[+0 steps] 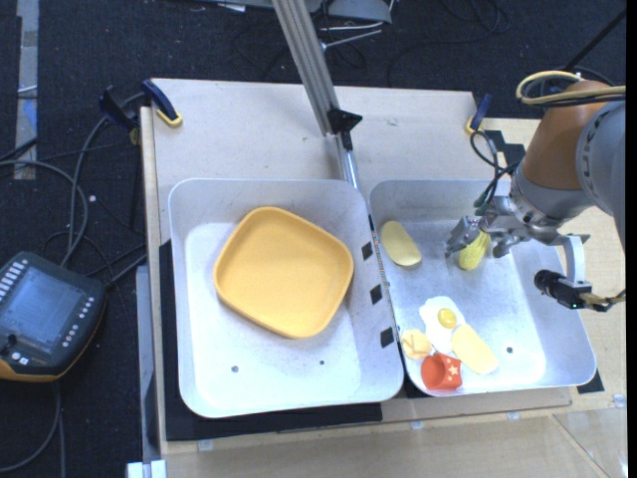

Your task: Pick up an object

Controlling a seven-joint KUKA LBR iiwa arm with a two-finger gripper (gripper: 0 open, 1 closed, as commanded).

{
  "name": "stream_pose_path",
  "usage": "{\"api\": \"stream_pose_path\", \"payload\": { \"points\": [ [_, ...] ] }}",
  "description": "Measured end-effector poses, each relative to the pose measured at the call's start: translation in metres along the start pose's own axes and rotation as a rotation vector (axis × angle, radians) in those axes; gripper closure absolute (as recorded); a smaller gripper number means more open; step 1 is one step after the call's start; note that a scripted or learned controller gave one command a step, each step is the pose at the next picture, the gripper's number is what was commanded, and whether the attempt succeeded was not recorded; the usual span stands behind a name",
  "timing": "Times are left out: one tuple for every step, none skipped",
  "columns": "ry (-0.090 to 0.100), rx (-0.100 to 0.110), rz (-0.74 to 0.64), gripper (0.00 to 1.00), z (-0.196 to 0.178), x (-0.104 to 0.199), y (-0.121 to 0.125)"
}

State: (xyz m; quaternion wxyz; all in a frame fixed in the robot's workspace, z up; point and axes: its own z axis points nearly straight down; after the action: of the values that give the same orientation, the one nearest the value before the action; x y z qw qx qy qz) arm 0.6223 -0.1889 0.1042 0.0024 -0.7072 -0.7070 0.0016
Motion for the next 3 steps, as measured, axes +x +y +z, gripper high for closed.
{"api": "stream_pose_path", "payload": {
  "points": [
    [-0.001,-0.006,0.0,1.0,-0.014,0.0,0.002],
    [-0.002,-0.009,0.0,1.0,-0.063,-0.01,0.001],
    [-0.002,-0.009,-0.001,1.0,-0.109,-0.007,0.009]
  ]
}}
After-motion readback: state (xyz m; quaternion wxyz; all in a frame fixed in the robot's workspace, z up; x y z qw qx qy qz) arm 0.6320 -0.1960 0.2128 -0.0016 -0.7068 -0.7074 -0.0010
